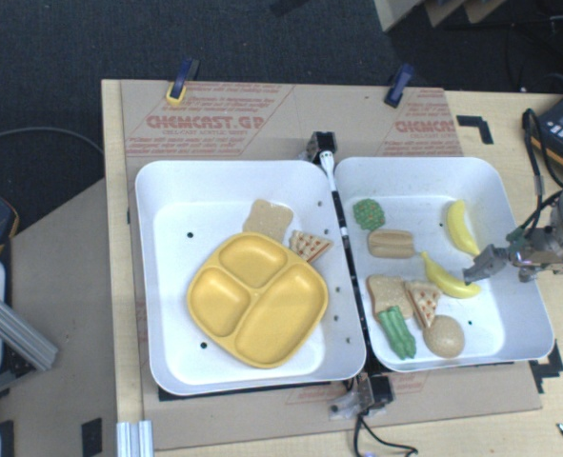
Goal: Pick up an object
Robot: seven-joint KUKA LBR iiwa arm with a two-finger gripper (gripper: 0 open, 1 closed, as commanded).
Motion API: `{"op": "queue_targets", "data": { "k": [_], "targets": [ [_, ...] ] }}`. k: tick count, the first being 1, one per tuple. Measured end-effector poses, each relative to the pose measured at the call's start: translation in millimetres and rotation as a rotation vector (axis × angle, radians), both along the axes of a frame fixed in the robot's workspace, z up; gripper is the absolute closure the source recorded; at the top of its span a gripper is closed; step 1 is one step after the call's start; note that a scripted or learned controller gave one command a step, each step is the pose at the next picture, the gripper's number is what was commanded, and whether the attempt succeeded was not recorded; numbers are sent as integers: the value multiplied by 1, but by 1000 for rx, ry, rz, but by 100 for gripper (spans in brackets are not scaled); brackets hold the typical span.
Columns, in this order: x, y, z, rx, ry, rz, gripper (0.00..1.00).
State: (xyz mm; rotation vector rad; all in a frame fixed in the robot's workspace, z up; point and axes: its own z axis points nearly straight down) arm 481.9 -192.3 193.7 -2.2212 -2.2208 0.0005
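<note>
My gripper [484,266] reaches in from the right over the right bin [510,336], low near its right wall. Its tip is just right of a yellow banana [450,280] lying in the middle of that bin; I cannot tell whether they touch. A second banana [461,227] lies behind it. Also in this bin are a green broccoli [368,213], a hot dog bun [391,244], a slice of toast [387,292], a pizza wedge [424,302], a green pod [397,332] and a tan potato [443,336].
The left bin [162,208] holds a yellow divided plate [257,299], a slice of toast [268,220] and a waffle piece [310,246] behind it. The bins meet at a ridge [348,265]. Clamps sit at the cardboard's far edge.
</note>
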Motion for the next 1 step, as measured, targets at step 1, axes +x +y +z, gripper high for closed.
{"op": "queue_targets", "data": {
  "k": [1],
  "targets": [
    [1, 0, 11, -2, -3, 1, 100]
  ]
}}
